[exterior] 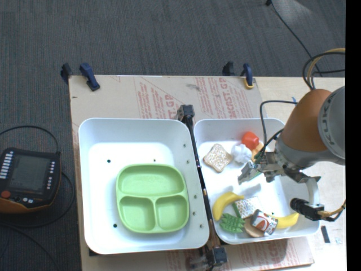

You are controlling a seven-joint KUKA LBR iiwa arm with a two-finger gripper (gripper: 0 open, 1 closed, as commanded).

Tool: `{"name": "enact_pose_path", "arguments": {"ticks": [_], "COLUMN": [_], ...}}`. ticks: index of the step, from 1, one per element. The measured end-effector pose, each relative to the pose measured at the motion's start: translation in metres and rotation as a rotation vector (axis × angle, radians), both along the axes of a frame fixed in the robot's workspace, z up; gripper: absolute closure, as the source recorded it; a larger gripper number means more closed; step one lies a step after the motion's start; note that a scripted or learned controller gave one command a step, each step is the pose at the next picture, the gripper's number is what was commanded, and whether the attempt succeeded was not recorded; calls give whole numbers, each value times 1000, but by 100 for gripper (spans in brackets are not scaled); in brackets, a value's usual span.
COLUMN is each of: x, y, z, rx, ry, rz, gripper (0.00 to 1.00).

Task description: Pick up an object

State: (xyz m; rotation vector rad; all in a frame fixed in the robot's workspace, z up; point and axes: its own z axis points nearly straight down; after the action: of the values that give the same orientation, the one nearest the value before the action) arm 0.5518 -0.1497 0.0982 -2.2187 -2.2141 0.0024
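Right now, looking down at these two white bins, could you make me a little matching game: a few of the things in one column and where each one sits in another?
Things:
1. green divided tray
2. toast slice
3. banana
4. handheld control pad

Places:
A. on the floor, beside the bench
B. front part of the right bin
C. in the left bin
D. back part of the right bin

Pairs: 1-C, 2-D, 3-B, 4-A

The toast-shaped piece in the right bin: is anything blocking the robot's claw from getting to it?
Nothing visible does. The toast piece lies flat on bare bin floor, apart from its neighbours. The gripper hangs just to its right in the camera view, with open floor between. The crumpled white object and orange-red piece sit off to the side.
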Motion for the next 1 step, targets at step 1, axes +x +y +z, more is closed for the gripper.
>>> {"name": "enact_pose_path", "arguments": {"ticks": [1], "x": [0], "y": [0], "z": [0], "rx": [0], "ry": [0], "rz": [0], "gripper": [0]}}
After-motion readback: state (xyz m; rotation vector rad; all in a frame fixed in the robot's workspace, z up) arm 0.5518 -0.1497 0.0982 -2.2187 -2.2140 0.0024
